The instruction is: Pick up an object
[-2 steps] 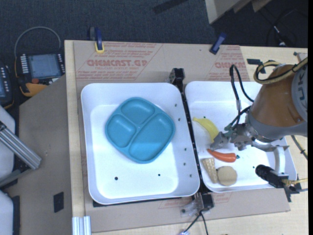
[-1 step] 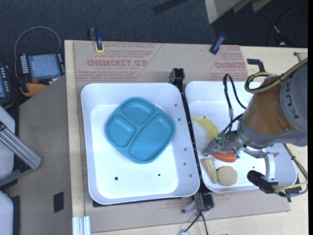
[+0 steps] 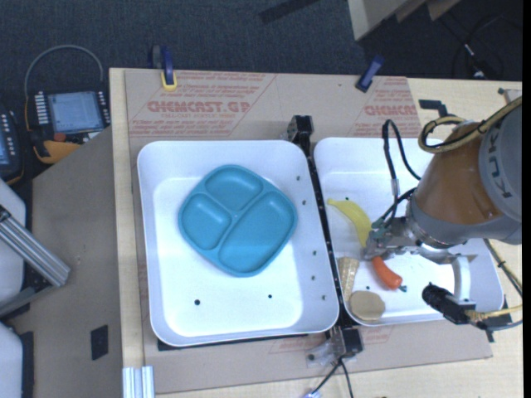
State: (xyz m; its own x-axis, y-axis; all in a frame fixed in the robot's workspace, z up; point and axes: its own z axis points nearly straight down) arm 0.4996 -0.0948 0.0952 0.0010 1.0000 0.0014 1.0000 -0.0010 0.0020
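Pincer (image 3: 380, 250) low in right bin (image 3: 348, 164), just above orange carrot (image 3: 387, 274); whether spread or clenched, cannot tell. Yellow banana (image 3: 352, 215) just beside. Probably light, stiff, slick toy plastic: best pinched across the carrot's thick middle.

The bench top (image 3: 249, 106) is covered in brown cardboard printed with red lettering, held at its far edge by a yellow clamp (image 3: 168, 77) and a blue clamp (image 3: 369, 73). Dark blue-grey carpet (image 3: 207, 23) lies beyond it. At the left, a handheld control screen (image 3: 73, 111) with a looped black cable rests on a grey surface. A silver metal rail (image 3: 29, 247) runs diagonally at the lower left. Lighting is even and bright.
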